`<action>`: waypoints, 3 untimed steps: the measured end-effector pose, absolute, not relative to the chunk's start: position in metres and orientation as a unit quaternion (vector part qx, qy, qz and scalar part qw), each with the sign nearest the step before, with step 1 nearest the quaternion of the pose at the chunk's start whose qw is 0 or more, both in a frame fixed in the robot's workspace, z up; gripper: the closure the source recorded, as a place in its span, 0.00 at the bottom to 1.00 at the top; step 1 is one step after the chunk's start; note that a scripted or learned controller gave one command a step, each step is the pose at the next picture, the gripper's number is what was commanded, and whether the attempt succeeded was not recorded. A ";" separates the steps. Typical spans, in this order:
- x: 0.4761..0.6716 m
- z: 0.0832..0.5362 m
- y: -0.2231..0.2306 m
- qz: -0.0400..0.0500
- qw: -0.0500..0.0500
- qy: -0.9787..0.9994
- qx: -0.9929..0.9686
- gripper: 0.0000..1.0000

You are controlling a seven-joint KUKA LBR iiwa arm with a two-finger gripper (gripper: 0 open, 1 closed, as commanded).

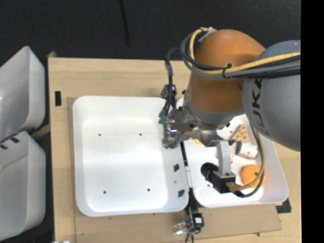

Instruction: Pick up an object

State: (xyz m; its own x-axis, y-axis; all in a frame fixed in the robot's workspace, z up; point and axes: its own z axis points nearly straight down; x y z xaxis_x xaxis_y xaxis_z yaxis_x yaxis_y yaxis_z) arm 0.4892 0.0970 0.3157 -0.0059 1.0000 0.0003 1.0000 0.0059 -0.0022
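Observation:
The arm's orange band and grey wrist hang low over the right bin (pixel 276 189) and cover most of it. My gripper (pixel 170 131) is at the left rim of that bin, by the wall between the two bins. An orange ball (pixel 247 174) lies in the right bin's near right part. Beside it are a white and red cylinder (pixel 244 150) and a tan speckled wedge (pixel 241 132). A bit of yellow (pixel 198 142) peeks out under the wrist. Something small and green (pixel 162 116) shows just above the gripper; I cannot tell what it is.
The left bin (pixel 121 156) is a broad white tray with small dark dots on its floor. Both bins sit on a wooden bench (pixel 61 186). White moulded shapes (pixel 17 135) stand off the bench to the left. A metal clip (pixel 185 227) sits at the bench's front edge.

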 end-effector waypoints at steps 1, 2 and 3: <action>0.490 0.369 0.067 -0.002 -0.002 -0.707 -0.707 1.00; 0.487 0.216 0.062 0.006 0.004 -0.707 -0.708 1.00; 0.490 0.248 0.062 -0.001 -0.001 -0.708 -0.706 1.00</action>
State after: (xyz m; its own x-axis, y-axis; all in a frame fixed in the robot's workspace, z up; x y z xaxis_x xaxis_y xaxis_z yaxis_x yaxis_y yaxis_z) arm 0.4904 0.0623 0.2484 -0.0018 1.0000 0.0003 1.0000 0.0018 0.0023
